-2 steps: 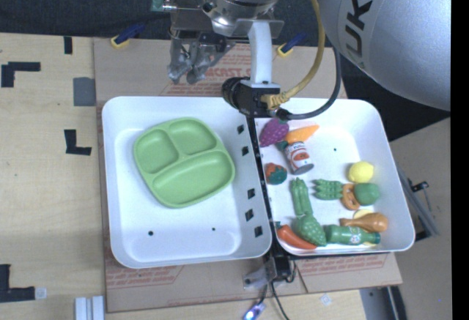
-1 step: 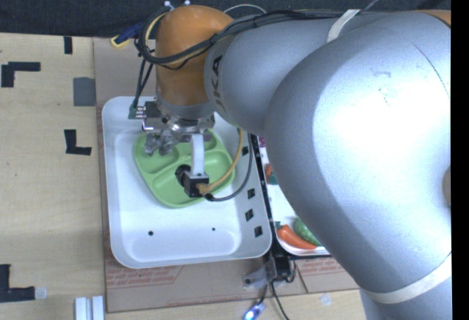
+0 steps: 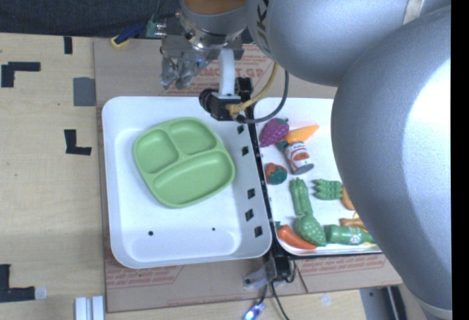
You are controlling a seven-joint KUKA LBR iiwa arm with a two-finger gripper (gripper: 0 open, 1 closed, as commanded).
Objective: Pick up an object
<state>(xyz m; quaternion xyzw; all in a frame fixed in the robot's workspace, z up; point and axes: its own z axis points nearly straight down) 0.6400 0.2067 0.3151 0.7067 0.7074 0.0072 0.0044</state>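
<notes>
My gripper (image 3: 180, 71) hangs over the far rim of the left bin (image 3: 117, 165), just past its back edge, with nothing visibly in it. A green three-part plate (image 3: 184, 162) lies in that bin, below and slightly right of the gripper. The right bin (image 3: 265, 198) holds toy foods: purple grapes (image 3: 273, 131), an orange carrot (image 3: 305, 132), a small red-labelled bottle (image 3: 298, 156), a red and green piece (image 3: 275, 173), a green cucumber (image 3: 300, 195) and more green pieces near its front edge. The large grey arm hides the right part of this bin.
A black cable and connector (image 3: 217, 103) dangle from the wrist over the divider between the bins. Brown cardboard (image 3: 132, 62) lies under the bins on the wooden bench. A blue and yellow item (image 3: 129, 34) rests behind the left bin.
</notes>
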